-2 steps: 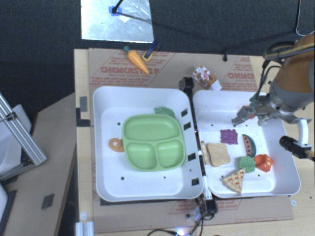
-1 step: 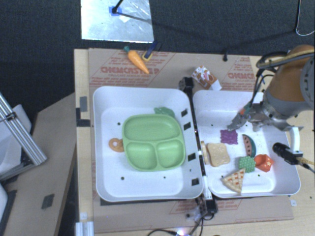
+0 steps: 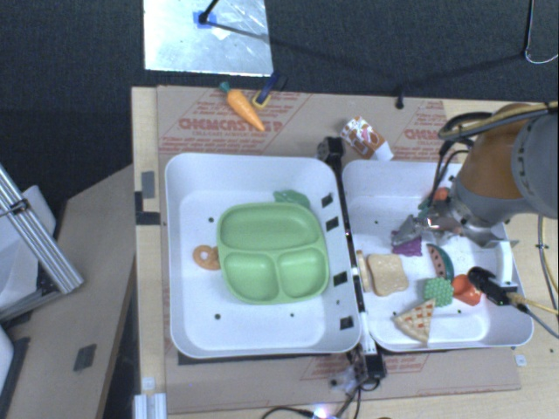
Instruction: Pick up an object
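I am passing over the green tray (image 3: 266,251) in the left bin (image 3: 188,234) and lowering my pincer (image 3: 410,231) onto the purple piece (image 3: 408,248) in the right bin (image 3: 507,321); whether it is spread I cannot tell, so I should be descending squarely.

I see two white bins side by side on the surface (image 3: 148,260). The left bin (image 3: 188,321) holds a green divided plate (image 3: 271,251) at its centre, with a small orange ring (image 3: 206,257) lying just beside the plate's left edge. On the cardboard sheet (image 3: 306,116) beyond the bins I note a toy carrot (image 3: 244,108) at far left and a small printed packet (image 3: 365,138) near the far edge of the right bin (image 3: 515,321). A silver foil square (image 3: 208,26) lies further back on the dark floor.
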Robot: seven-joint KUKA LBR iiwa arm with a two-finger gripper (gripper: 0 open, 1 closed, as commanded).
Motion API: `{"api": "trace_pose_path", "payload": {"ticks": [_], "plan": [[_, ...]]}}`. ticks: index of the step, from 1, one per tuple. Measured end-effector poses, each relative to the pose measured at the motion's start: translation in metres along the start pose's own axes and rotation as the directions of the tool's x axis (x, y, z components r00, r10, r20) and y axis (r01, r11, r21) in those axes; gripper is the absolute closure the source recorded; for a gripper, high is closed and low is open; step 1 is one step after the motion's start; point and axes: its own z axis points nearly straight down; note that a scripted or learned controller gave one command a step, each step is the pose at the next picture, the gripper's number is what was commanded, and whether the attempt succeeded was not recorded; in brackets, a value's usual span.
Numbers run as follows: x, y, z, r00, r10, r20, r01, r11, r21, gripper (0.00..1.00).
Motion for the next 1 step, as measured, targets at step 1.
{"api": "trace_pose_path", "payload": {"ticks": [1], "plan": [[-0.0008,0.0017,-0.0136,1.000,0.000,0.002,0.000,1.000,-0.006,1.00]]}}
